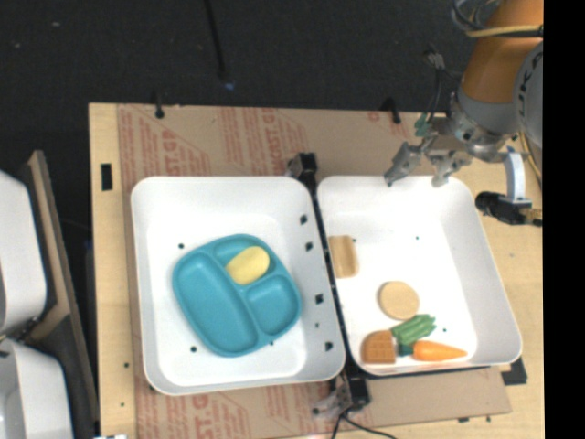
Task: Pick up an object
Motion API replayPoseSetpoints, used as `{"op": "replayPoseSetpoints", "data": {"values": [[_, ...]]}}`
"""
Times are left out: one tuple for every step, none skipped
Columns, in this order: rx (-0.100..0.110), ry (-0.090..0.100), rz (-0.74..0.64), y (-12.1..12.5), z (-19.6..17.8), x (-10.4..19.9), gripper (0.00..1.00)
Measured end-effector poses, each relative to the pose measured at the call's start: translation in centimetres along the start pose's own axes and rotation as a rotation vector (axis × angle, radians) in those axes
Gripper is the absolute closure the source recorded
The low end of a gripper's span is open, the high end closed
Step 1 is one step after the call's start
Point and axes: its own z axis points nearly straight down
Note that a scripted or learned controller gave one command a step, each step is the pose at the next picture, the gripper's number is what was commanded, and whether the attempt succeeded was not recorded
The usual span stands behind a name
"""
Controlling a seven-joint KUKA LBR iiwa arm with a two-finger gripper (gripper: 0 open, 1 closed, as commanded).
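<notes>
The gripper [422, 165], at the upper right of the frame over the far rim of the right bin [457, 208], has its two fingers spread apart and grasps nothing. This bin holds four things: one tan block [343, 256] at its left, one round cracker [398, 300], one brown piece [378, 347] and one carrot [430, 344] near its lower edge. The left bin [164, 218] holds one blue tray [219, 309] with one yellow piece [248, 264] in it.

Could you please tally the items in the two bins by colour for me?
Blue: 1, tray
Yellow: 1, lemon
Tan or brown: 3, block, round cookie, bread piece
Orange and green: 1, carrot
Green: 1, vegetable
Total: 7
</notes>
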Motion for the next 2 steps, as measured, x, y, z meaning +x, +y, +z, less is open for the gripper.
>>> {"op": "replayPoseSetpoints", "data": {"values": [[-0.006, -0.001, -0.001, 0.1, -0.4, 0.0, 0.0], [-0.003, -0.001, -0.001, -0.4, 4.0, -0.5, 0.0]]}}
